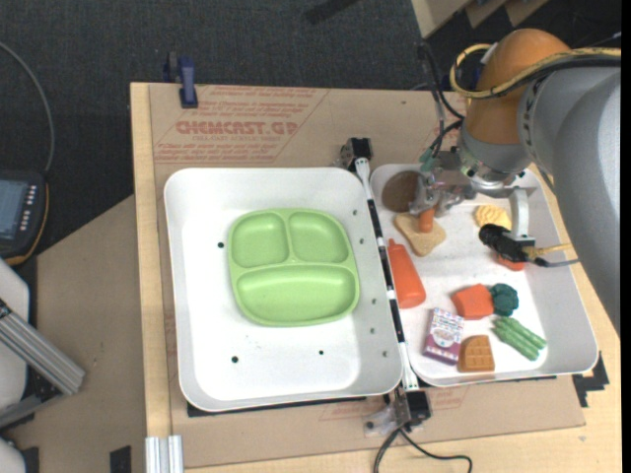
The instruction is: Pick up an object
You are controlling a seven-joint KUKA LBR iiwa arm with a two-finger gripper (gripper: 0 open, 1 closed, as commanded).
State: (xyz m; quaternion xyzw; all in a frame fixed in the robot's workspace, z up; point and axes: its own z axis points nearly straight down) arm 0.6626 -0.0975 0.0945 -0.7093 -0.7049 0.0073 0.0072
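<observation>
My gripper (427, 205) is down in the back left part of the right bin (562, 299). It hangs right over a tan bread-like piece (422, 236), and a small orange bit (426, 222) shows just under its tip. A brown round thing (396, 191) lies close to its left. Whether the orange bit is gripped is hidden by the wrist.
The right bin also holds a long orange-red piece (404, 272) along its left wall, an orange block (472, 302), a dark green thing (506, 297), a light green vegetable (520, 337), a purple box (445, 333), a brown waffle (476, 355) and a yellow piece (490, 215). In the left bin (197, 343) sits a green divided plate (293, 264).
</observation>
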